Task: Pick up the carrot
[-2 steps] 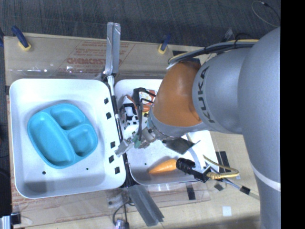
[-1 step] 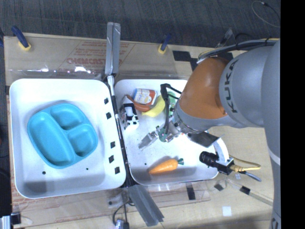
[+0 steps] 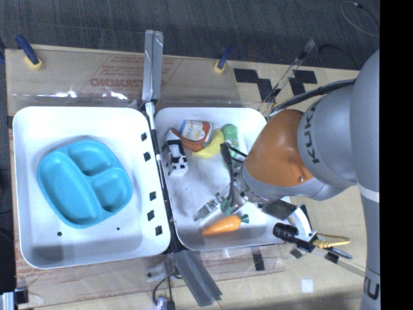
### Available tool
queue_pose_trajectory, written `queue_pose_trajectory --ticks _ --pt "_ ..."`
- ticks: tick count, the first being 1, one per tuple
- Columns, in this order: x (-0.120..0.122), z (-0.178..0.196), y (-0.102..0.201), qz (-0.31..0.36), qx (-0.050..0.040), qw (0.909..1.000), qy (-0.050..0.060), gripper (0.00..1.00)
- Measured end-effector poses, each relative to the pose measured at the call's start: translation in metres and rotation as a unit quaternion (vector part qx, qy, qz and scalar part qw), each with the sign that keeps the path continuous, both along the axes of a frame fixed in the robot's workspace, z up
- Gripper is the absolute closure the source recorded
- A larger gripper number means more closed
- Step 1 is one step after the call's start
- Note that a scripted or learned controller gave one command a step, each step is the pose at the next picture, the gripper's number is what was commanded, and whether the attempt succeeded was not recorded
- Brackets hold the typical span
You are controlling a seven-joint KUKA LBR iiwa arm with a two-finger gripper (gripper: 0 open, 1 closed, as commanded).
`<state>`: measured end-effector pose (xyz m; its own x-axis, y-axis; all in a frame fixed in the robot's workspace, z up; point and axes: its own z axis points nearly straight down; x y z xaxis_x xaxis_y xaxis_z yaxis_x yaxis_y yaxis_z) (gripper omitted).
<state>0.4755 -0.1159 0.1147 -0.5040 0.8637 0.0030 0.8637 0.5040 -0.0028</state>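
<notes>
Robotics lab, pretty clearly. Big grey KUKA arm (image 3: 335, 141) with an orange band reaching in over a plywood worktop (image 3: 58, 60). Two shallow white bins (image 3: 26, 173) fixed side by side, blue clamps (image 3: 29, 51) pinning a clear sheet at the back edge, black-and-white marker squares (image 3: 258, 81) stuck on the board, loose cables (image 3: 322, 47) trailing off onto dark carpet (image 3: 193, 5). Toy food and a blue divided plate (image 3: 84, 181) as test props, not a real kitchen.
</notes>
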Motion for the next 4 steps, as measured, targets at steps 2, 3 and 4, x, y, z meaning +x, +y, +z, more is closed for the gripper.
queue_pose_trajectory --ticks 2,3,4 --pt "0.001 -0.024 -0.015 0.044 0.0006 0.999 0.0 0.0" --pt "0.0 -0.024 -0.004 0.077 0.0013 0.9971 0.001 0.0" --pt "0.0 -0.024 0.005 0.144 0.0022 0.9896 0.002 0.0"
